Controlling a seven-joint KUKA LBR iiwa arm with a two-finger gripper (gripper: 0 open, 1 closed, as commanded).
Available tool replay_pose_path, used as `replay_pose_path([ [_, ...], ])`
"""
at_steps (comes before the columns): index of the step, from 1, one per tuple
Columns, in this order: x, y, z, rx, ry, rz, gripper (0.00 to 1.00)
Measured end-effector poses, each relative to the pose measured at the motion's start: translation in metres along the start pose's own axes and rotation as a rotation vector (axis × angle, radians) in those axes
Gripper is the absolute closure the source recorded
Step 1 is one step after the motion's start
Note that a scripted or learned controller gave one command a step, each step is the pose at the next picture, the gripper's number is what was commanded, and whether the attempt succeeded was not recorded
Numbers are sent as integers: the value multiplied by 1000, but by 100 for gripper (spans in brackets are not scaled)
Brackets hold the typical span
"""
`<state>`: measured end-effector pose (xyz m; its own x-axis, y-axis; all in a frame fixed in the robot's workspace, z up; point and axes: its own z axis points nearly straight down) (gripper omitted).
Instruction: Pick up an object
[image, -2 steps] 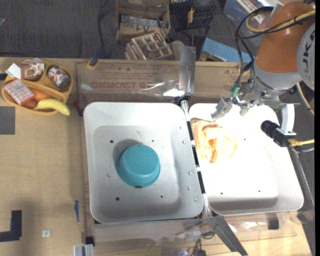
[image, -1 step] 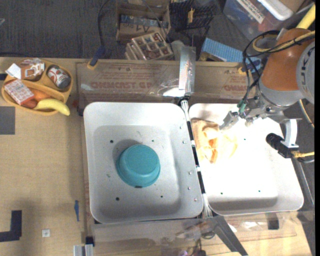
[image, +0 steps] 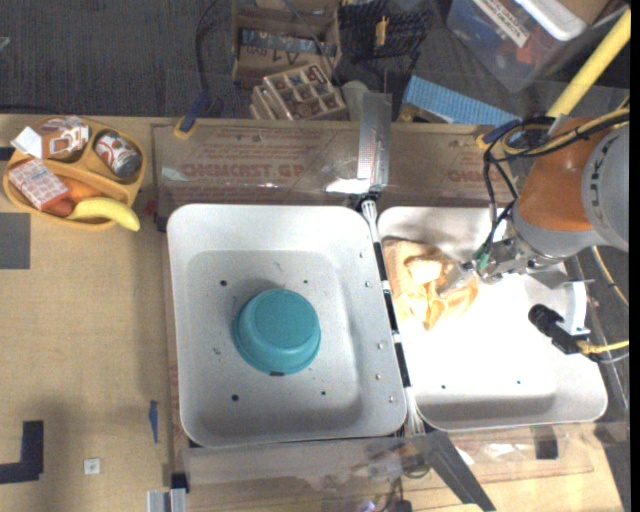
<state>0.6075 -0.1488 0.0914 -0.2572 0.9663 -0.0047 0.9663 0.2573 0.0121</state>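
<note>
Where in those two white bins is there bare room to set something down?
Left bin: bare floor all round the teal bowl, widest toward the back. Right bin: the front half is bare. Its back left is crowded, with the yellow cloth and the gripper.

From my remote seat, the one print I can partly make out runs along the brown cardboard strip above the bins, upper middle of the frame; its red letters appear mirrored and I cannot read them reliably.
</note>
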Motion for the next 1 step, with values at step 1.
replay_pose_path([
  [1, -2, 0, -11, -5, -1, 5, 100],
])
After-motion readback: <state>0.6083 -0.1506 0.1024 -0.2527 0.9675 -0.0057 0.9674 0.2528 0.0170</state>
